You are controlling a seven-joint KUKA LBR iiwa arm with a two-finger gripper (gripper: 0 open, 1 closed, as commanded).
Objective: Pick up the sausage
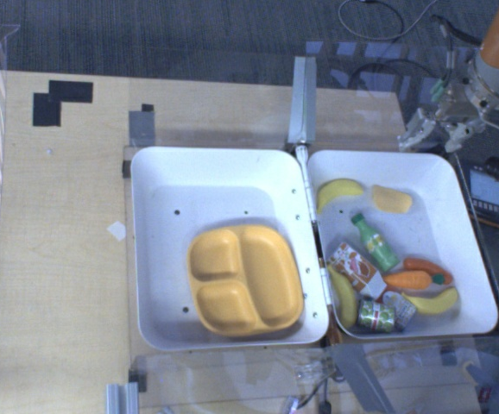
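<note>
- Sausage (428, 266): reddish, in the right bin (457, 188), well below the gripper (429, 128) and apart from it; partly covered by a carrot (407, 280) leaning on it.
- Gripper: hangs above the bin's far rim; blurred, so grip state cannot be told.
- Yellow tray (244, 278): left bin (159, 231), far left of gripper.

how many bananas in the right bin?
3. One banana lies at the back left corner, one along the left wall near the front, one at the front right under the carrot. More could be hidden under the pile.
</note>
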